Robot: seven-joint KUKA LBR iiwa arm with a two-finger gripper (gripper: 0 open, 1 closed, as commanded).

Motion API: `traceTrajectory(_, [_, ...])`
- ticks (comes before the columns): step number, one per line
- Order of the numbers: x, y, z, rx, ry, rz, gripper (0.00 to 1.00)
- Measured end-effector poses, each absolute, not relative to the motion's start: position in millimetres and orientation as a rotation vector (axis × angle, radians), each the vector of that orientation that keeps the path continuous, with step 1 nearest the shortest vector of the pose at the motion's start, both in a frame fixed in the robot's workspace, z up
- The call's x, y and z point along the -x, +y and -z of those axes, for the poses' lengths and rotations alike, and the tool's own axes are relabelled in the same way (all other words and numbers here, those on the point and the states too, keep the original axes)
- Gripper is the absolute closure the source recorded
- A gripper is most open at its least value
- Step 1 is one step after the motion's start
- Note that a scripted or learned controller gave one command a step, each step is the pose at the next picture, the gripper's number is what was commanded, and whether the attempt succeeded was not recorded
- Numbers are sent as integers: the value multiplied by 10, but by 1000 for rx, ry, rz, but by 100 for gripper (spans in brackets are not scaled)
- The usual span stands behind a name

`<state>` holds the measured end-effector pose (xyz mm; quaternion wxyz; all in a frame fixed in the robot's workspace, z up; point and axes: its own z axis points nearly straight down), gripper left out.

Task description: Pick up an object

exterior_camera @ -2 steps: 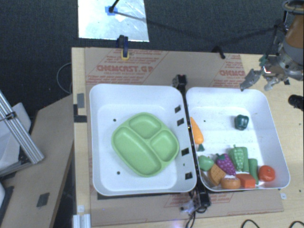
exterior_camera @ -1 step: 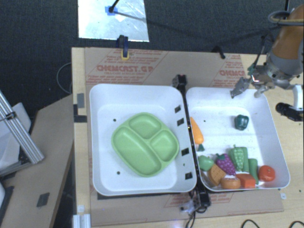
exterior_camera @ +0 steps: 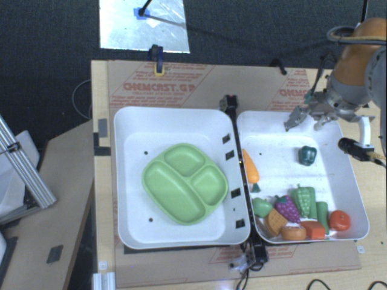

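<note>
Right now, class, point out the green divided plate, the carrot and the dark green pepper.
green divided plate (exterior_camera: 184,183): camera view, on its long compartment.
carrot (exterior_camera: 250,169): camera view, mid-body, by the bin's left wall.
dark green pepper (exterior_camera: 307,155): camera view, its centre.
</note>
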<state>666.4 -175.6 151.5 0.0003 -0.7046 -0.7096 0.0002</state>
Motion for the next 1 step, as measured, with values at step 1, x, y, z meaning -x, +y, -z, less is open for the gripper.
traceTrajectory(1, [-6682,-1796,-901,2213,-2228,-2,0])
